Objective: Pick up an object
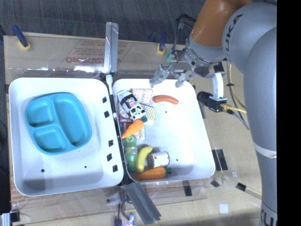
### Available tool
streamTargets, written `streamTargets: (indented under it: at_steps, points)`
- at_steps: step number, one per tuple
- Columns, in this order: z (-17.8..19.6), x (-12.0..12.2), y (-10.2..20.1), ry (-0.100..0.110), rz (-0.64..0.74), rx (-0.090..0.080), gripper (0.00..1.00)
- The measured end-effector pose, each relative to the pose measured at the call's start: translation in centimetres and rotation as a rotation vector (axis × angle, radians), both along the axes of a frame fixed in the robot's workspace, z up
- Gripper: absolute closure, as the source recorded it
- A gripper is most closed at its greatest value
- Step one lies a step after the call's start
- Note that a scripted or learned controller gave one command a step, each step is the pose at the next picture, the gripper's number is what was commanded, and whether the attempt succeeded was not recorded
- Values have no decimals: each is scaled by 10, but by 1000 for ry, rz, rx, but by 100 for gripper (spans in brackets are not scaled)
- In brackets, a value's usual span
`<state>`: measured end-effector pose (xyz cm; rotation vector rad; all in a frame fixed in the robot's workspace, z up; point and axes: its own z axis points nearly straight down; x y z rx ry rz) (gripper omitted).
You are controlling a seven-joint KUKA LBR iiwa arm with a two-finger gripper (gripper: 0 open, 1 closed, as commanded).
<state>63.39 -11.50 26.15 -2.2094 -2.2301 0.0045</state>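
Nearest the camera, along the front rim of the right bin (205, 140): an orange carrot-like piece (150, 174) lies flat against the front wall, w/ a small can (160, 159) on its side just behind it and a yellow banana (142, 157) touching the can's left. A green bottle-shaped item (130, 149) stands in the front-left corner, against the divider between bins.

Mid-bin, left side: a toy carrot (133, 127) w/ green top, tilted, resting over the green item's upper end. Behind it a black-and-white carton (131, 106) and a flat red-patterned packet (142, 95), crowded together near the left wall. A hot-dog sausage (165, 99) lies apart from that cluster, near the rear wall, w/ bare white floor on its front and right sides. The right half of this bin's floor is open room.

Left bin (19, 173): a blue divided plate (57, 121) sits left of centre; bare floor in front of it and to its right.

Far: the tool (171, 78) hangs over the rear rim of the right bin, fingers spread apart, nothing between them; sausage lies just below and in front, not touched. Arm (249, 41) enters from the right, over the surface (230, 173).
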Motion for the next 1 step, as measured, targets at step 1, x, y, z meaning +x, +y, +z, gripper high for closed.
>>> streamTargets:
  at_steps: [1]
  points:
    - [-118,16,-75,-1,236,0,0]
